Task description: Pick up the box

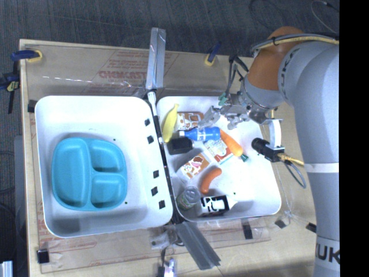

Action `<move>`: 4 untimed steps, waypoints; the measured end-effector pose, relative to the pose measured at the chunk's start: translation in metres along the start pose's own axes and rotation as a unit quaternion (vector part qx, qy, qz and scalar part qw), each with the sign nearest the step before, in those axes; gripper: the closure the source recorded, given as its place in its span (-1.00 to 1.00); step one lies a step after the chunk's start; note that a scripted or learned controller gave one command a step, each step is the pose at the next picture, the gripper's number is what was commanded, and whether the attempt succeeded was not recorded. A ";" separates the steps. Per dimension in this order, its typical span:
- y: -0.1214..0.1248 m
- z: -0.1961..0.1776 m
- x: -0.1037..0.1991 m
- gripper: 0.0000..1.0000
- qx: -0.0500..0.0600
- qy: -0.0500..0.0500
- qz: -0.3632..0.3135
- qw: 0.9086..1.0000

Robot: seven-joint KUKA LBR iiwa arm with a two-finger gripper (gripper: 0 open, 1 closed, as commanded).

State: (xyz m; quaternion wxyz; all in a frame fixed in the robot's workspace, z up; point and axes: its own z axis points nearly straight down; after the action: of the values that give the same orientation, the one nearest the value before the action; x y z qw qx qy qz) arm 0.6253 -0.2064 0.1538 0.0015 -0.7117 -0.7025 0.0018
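Three small boxes lie in the right bin [266, 196]: a brown printed box [188, 119] near the back, a red-and-white box [217, 149] in the middle, and a tan box [195, 166] below it. A black-and-white carton [214, 203] rests at the front wall. My gripper [229, 112] hangs over the back of the right bin, just right of the brown box and above the red-and-white one. Nothing shows between its fingers.
Around the boxes lie a banana [169, 122], a blue bottle [203, 134], a black block [179, 145], a carrot [232, 143], a sausage [210, 179] and a can [187, 198]. The left bin [49, 111] holds a blue divided plate [89, 172].
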 end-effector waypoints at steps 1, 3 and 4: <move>0.022 0.038 0.039 -1.00 -0.004 0.000 0.055 0.998; -0.069 0.054 0.018 -1.00 -0.011 -0.003 0.028 1.000; -0.068 0.055 0.005 -1.00 -0.009 0.000 0.035 0.999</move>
State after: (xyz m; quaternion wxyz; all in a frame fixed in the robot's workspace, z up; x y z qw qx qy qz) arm 0.5575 -0.2006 0.0995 -0.0053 -0.7358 -0.6772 -0.0045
